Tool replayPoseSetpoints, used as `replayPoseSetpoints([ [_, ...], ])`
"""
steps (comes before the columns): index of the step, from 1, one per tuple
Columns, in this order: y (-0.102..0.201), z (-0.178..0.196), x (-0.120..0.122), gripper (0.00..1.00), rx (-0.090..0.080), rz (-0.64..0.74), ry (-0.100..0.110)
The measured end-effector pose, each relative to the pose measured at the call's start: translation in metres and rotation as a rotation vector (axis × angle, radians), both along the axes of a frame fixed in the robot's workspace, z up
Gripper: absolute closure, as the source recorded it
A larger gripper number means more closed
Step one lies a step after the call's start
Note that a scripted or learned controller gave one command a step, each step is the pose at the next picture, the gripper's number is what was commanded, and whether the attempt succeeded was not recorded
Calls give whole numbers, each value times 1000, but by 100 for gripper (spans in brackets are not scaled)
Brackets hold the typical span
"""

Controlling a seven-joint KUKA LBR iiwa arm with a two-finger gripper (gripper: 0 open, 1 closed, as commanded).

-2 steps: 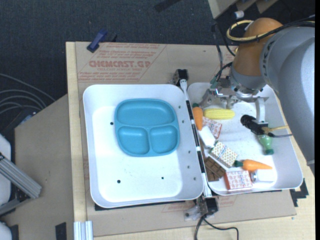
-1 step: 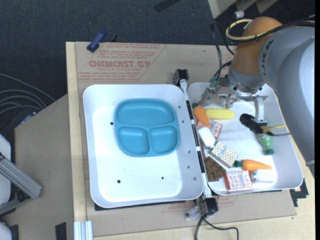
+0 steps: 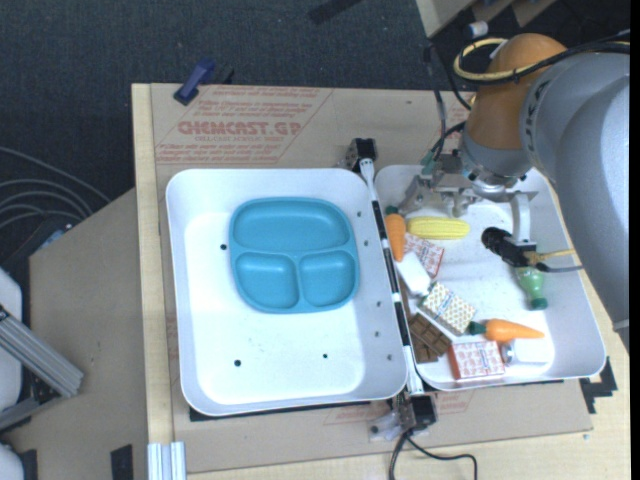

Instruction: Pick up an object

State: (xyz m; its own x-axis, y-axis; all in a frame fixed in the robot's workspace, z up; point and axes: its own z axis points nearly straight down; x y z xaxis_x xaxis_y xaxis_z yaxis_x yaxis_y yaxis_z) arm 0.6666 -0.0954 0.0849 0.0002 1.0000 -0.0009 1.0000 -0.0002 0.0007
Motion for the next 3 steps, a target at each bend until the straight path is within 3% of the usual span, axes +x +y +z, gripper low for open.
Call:
replayPoseSetpoints([
  [3, 3, 0, 0, 0, 0, 0, 1],
])
